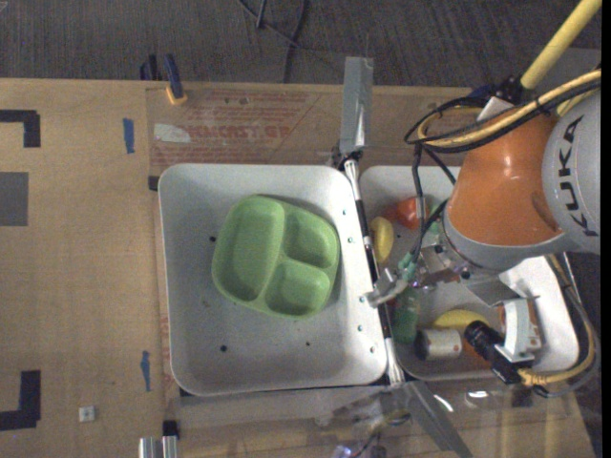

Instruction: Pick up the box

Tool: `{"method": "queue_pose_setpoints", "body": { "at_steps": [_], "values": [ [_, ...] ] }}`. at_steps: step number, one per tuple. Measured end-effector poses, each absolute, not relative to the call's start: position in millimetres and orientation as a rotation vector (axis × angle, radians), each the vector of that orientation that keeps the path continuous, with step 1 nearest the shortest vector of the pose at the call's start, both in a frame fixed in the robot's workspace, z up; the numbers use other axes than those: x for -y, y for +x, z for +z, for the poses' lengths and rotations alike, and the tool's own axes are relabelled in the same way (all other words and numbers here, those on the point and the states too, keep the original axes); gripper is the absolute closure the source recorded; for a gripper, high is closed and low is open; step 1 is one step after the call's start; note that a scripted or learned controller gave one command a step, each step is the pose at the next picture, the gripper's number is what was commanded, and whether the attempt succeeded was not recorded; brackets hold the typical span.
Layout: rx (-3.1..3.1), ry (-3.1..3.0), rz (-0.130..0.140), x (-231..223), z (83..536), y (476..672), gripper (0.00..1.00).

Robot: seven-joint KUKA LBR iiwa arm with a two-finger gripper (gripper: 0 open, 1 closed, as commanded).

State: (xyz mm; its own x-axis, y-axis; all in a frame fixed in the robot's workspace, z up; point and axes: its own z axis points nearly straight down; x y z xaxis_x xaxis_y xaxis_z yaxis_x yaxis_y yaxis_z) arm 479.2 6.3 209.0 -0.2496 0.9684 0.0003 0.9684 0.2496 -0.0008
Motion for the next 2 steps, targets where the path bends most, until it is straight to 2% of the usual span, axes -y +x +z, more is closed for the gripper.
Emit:
{"method": "queue_pose_setpoints", "body": {
  "at_steps": [1, 2],
  "values": [
    [2.661, -1.676, -0.002, 52.8, 339.9, 486.9, 0.0],
    [2.665, -1.678, -0.004, 53.1, 350.0, 488.1, 1.0]
  ]
}}
